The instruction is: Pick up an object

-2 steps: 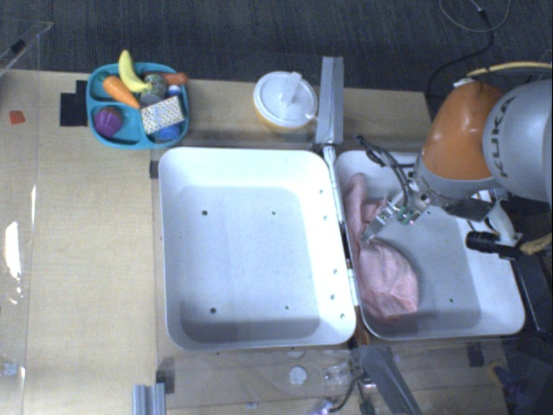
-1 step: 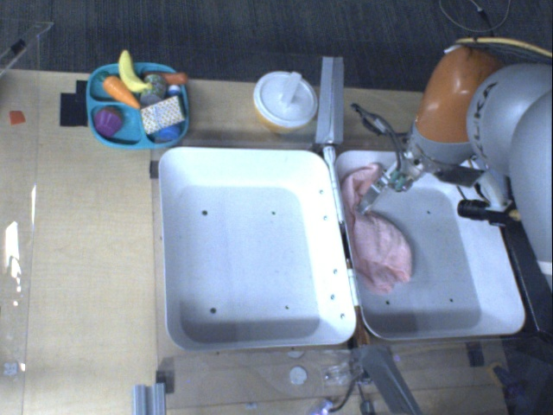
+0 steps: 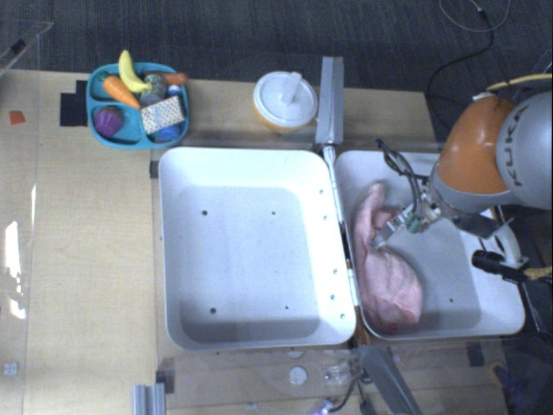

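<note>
Pink and soft-looking, a single cloth-like object (image 3: 386, 271) is lying along the left side of the right bin (image 3: 458, 314), its upper end narrowing toward the bin's back wall and its wider lower part spreading near the front left corner. The gripper (image 3: 385, 234) is sitting right over the upper middle of this pink object, reaching in from the right on the grey arm (image 3: 518, 158) with its orange band (image 3: 473, 148). Whether it is spread, closed or pinching the pink object is something the view is not making clear, since the tip is small and partly blending with the fabric.

Loose cables (image 3: 399, 167) are trailing off the wrist over the bin's back edge. The pink object is lying close to the wall shared with the left bin (image 3: 251, 240), leaving little room on that side, while the right half of the right bin's floor is offering open space.

Behind the two bins, on the wooden bench (image 3: 78, 258), one blue divided tray (image 3: 131, 137) is holding toy food, including a banana (image 3: 131, 72) and a carrot (image 3: 119, 89), and one white lidded cup (image 3: 285, 99) is standing beside a grey metal post (image 3: 329, 102). Both are staying well apart from the arm.

Counted: two bins, one pink object, one tray, one cup.
</note>
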You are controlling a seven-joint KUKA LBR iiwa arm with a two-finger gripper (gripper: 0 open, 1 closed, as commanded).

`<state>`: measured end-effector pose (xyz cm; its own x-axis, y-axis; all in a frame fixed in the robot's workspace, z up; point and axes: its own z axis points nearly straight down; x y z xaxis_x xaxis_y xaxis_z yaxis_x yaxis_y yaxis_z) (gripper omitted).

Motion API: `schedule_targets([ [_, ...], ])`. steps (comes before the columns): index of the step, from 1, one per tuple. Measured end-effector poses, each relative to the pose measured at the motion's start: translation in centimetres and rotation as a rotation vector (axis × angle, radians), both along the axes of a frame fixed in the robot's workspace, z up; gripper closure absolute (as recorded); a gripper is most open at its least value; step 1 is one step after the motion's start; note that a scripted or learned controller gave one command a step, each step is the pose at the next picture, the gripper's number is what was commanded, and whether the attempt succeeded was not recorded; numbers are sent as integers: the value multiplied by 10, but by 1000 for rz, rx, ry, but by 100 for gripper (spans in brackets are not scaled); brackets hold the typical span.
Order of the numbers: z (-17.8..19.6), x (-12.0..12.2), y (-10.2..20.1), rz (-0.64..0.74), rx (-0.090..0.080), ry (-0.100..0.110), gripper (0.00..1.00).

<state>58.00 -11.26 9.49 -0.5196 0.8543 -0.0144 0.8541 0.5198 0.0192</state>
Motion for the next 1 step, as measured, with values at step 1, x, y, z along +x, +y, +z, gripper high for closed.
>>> schedule_targets([
  [1,-1,64,10,-157,4,3,0],
])
